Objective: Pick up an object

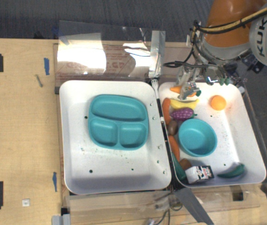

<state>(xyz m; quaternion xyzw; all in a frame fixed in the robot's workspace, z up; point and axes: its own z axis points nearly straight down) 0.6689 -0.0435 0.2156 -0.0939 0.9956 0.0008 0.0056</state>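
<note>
The arm (pixel 239 20) fills the upper right. The 2 bins: left bin (pixel 72 139) holds a teal divided plate (pixel 118 121); right bin (pixel 246 139) a teal bowl (pixel 197 137). The gripper (pixel 188 92) hangs over a yellow piece (pixel 186 102) at center right; whether it is parted or closed is unclear.

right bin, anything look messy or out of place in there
Somewhat. In the right bin, most items crowd against the left wall: carrots, purple grapes and a small carton lying tilted by the teal bowl. An orange ball sits apart. Nothing looks spilled or broken.
</note>
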